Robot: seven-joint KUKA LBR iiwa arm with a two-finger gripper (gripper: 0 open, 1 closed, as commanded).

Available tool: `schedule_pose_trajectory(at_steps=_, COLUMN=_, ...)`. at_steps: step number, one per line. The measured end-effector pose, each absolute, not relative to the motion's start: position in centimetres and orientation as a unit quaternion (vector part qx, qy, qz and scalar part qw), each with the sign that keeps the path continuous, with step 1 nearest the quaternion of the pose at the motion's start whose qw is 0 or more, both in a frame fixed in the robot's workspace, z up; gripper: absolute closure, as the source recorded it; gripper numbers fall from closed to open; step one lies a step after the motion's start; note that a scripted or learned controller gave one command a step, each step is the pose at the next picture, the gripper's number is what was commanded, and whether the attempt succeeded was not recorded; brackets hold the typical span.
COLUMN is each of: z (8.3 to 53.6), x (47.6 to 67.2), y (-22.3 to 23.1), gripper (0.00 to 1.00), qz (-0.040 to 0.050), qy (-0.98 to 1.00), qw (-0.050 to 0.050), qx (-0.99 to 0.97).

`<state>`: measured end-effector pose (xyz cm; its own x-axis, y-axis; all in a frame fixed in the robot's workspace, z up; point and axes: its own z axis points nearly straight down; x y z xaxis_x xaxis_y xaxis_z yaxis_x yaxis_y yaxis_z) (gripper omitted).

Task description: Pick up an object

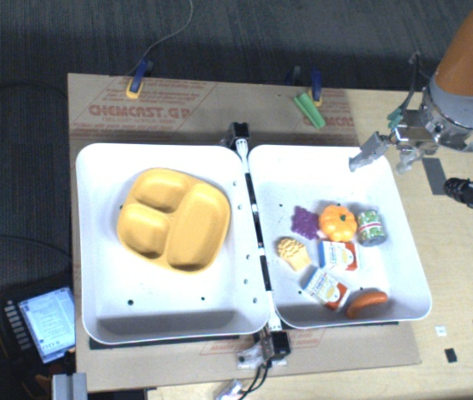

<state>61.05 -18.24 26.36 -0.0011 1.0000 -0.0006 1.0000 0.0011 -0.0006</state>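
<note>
Two white bins sit side by side on a brown board. The left bin (103,307) holds one thing: a yellow tray (173,218) with three rounded hollows, lying a little above the bin's middle.

The right bin (319,161) holds seven small toy foods, all gathered in its lower right part. There is one purple bunch of grapes (304,221), one orange pumpkin (337,222) just beside it, and one small can (370,227) with a green label to the pumpkin's right. Below them lie one tan waffle-like piece (294,252), two little cartons, the upper carton (336,256) under the pumpkin and the lower carton (324,289) nearer the front wall, and one red sausage-like piece (367,302) at the front right corner.

The gripper (384,152) hangs over the right bin's upper right corner, well apart from the toys. Its two fingers stand apart, one pointing left over the rim, with nothing between them.

Two clips, one blue and yellow clip (139,77) and one green clip (309,109), sit at the board's far edge.
</note>
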Motion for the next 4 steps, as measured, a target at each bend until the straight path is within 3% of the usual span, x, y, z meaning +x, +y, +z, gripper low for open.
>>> schedule_pose_trajectory(at_steps=1, z=10.0, x=61.2, y=-20.6, gripper=0.0, qz=0.0001, qy=0.708, qw=0.001, qx=0.706)
schedule_pose_trajectory(at_steps=2, z=9.0, x=58.7, y=-13.6, gripper=0.0, qz=0.0028, qy=0.707, qw=0.005, qx=0.707)
schedule_pose_trajectory(at_steps=3, z=10.0, x=58.7, y=-13.7, gripper=1.0, qz=0.0025, qy=0.707, qw=0.006, qx=0.707)
schedule_pose_trajectory(at_steps=4, z=18.5, x=55.9, y=-7.2, gripper=1.0, qz=0.0008, qy=0.708, qw=0.001, qx=0.706)
